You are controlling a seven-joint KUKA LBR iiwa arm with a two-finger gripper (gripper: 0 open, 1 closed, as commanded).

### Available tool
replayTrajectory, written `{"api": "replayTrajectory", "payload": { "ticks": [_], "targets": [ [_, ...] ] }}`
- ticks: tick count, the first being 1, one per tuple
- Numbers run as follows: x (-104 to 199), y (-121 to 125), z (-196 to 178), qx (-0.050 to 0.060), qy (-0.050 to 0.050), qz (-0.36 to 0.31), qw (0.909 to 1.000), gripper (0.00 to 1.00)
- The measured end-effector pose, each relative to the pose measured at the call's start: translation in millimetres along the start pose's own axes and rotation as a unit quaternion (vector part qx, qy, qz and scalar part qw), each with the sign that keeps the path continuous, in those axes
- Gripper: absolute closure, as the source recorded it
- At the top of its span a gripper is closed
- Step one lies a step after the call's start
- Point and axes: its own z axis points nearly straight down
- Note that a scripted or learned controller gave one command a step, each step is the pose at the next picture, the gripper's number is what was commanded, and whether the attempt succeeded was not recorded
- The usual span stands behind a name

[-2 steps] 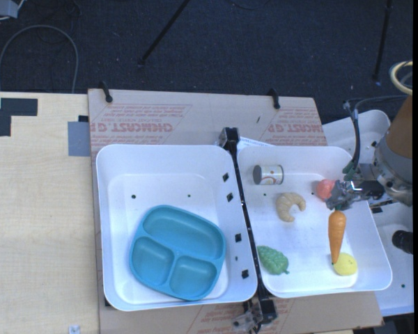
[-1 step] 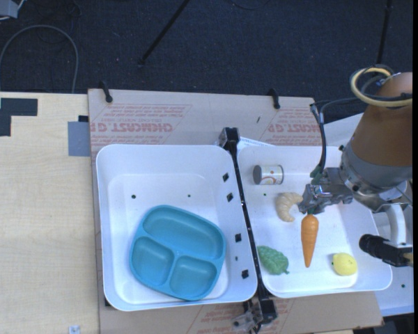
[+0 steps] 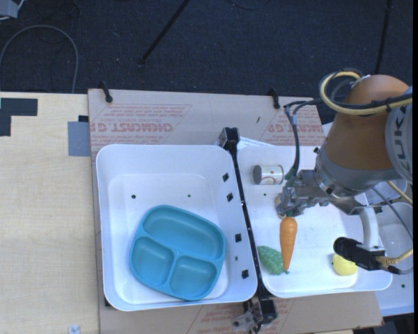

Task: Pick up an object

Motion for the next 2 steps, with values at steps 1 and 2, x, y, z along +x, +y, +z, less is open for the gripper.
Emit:
{"api": "replayTrajectory", "payload": {
  "ticks": [1,2],
  "targets": [
    [52,7,-5,0.0,0.0,0.0,1.0,1.0],
    [99,23,-7,-0.001,0.0,-0.001,1.0,1.0]
  ]
}}
